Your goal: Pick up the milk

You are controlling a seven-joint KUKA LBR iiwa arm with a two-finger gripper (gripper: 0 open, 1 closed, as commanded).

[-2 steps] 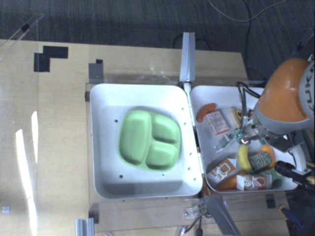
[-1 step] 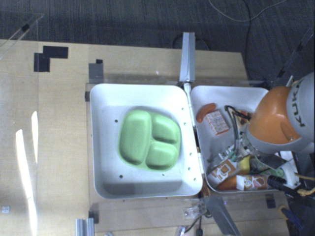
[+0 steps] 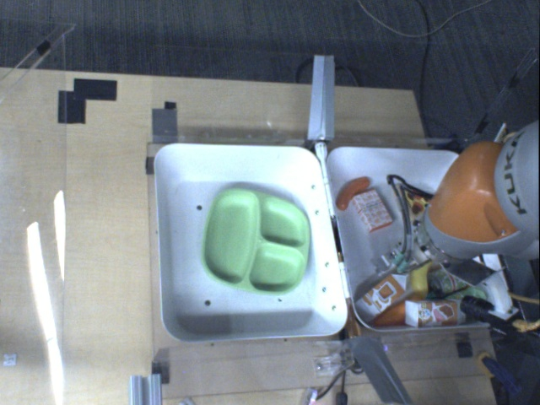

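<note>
My hand (image 3: pixel 403 258) low in the right bin (image 3: pixel 371 165), lower right of frame, its grip I cannot tell, milk (image 3: pixel 432 313) near below, green tray (image 3: pixel 257 240) in left bin (image 3: pixel 177 251).

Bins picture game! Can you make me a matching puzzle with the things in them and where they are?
Things:
1. green tray
2. sausage
3. orange band
4. small red-and-white carton

Places:
A. on the robot arm
B. right bin, far end, by the divider
C. middle of the left bin
D. right bin, just beside the sausage

Pairs: 1-C, 2-B, 3-A, 4-D
</note>
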